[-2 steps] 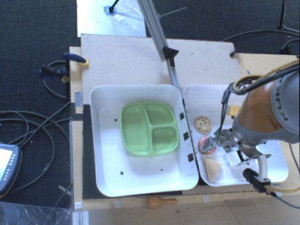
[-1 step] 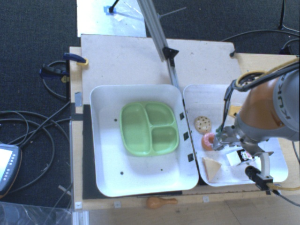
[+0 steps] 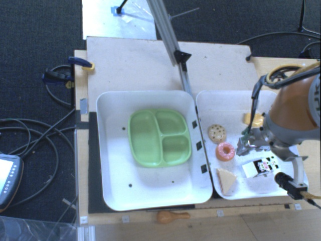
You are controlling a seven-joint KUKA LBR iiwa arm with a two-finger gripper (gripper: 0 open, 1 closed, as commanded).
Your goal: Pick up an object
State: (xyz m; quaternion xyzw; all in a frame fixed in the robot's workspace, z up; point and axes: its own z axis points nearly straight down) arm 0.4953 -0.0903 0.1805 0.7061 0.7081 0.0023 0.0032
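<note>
Pink donut (image 3: 225, 151) lies just beside the jaws (image 3: 244, 147), on their side away from the arm, roundish w/o long axis; jaws' opening I cannot tell.

Single fixed overhead camera, slanted down on both white bins (image 3: 108, 134), arm (image 3: 293, 109) entering from right

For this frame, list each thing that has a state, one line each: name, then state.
green divided plate: flat in the left bin, right way up, nothing in its compartments.
cookie: lying loose in the right bin.
pink donut: lying flat, hole up, just left of the gripper.
sandwich wedge: lying near the right bin's front edge.
gripper: low over the right bin, nothing seen held.
</note>
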